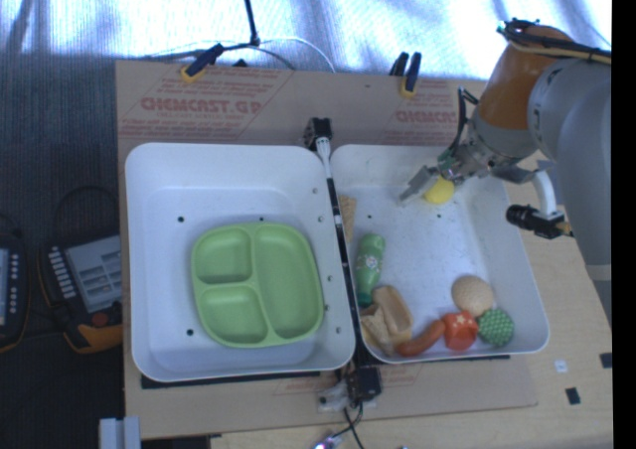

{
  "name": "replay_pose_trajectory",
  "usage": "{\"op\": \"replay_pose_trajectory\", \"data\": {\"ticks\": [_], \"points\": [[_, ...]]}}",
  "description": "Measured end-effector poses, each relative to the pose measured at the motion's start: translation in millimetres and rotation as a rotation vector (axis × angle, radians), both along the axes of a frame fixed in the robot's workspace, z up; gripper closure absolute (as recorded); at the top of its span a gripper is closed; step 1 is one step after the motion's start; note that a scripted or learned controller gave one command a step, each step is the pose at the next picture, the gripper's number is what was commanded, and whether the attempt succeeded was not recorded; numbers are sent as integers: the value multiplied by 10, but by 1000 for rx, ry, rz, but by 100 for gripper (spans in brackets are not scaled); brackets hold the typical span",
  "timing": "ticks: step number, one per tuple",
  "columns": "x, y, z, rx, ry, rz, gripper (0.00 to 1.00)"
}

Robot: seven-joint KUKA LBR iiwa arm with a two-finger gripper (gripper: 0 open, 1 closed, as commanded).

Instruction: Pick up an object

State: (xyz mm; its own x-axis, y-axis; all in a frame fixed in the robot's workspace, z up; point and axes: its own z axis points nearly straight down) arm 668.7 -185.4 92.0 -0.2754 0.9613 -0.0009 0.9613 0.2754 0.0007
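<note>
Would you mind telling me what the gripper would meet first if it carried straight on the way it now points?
Probably bare floor of the right bin: the gripper points down-left, with the yellow object beside it. Depth is unclear.

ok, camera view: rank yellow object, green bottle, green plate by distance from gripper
1. yellow object, right at the gripper, right bin's far end
2. green bottle, right bin, near the divider
3. green plate, left bin

A small yellow object (roundish) lies in the right bin's far part.
</note>
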Motion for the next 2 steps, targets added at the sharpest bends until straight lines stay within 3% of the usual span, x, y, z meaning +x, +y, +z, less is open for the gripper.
{"op": "replay_pose_trajectory", "data": {"ticks": [1,2], "points": [[7,1,105,-2,-3,1,100],[-39,531,1176,0,-3,-80,100]]}}
